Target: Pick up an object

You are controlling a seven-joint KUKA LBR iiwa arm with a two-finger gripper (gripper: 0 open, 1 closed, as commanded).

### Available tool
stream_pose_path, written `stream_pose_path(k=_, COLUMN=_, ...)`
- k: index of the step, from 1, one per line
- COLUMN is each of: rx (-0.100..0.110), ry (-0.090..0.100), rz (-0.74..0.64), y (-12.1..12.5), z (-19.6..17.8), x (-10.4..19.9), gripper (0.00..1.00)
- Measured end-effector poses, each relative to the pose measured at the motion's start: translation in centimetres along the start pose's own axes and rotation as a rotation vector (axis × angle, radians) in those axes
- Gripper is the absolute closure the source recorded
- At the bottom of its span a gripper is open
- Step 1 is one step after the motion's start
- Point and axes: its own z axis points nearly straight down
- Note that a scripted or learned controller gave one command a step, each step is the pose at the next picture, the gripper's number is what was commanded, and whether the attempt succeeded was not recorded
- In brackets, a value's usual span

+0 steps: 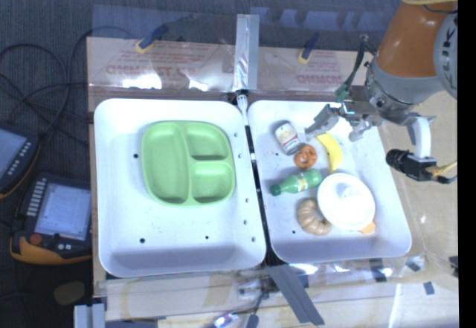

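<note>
Just below the gripper point(338, 122), banana point(331, 150) lies.

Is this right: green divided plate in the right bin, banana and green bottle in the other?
No. The camera view shows the green divided plate in the left bin; the banana and green bottle lie in the right bin.

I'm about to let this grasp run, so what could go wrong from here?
The right bin's items are packed tight: the banana, tomato and can touch or nearly touch, so the gripper may nudge neighbours or pinch two. The round white bowl looks hard to grip.
</note>
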Motion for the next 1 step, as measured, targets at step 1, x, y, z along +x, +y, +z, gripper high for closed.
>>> stream_pose_path(k=1, rx=-0.011, ry=-0.003, rz=0.147, y=2.41, z=16.77, x=-2.31, gripper=0.0)
